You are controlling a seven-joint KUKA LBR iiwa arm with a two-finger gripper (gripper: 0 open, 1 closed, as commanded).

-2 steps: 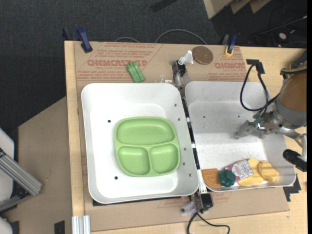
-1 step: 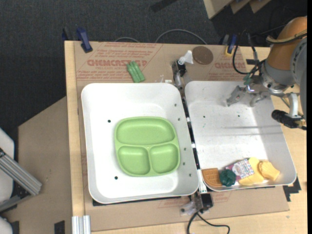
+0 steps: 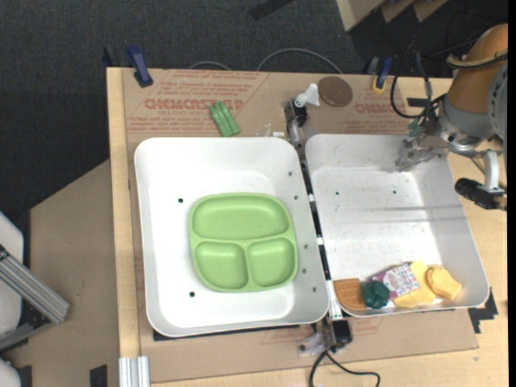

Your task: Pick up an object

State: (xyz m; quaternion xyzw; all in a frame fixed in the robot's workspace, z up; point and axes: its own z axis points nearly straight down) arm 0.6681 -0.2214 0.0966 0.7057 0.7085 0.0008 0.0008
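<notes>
Glossy green plastic tray (image 3: pixel 242 242); smooth white plastic bins (image 3: pixel 161 216).

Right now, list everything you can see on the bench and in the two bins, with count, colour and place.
Bins: two, white; left bin, right bin, side by side.
Divided tray: one, light green, centre of left bin.
Small mixed items: a cluster of yellow, orange, dark green and brown pieces, near edge of right bin.
Clip-like piece: one, green, on the cardboard beyond the left bin.
Disc: one, brown, on the cardboard beyond the bins.
Clamps: two, blue, far edge of the bench.
Arm: one, grey and orange, far right; tool at the right bin's far corner.
</notes>
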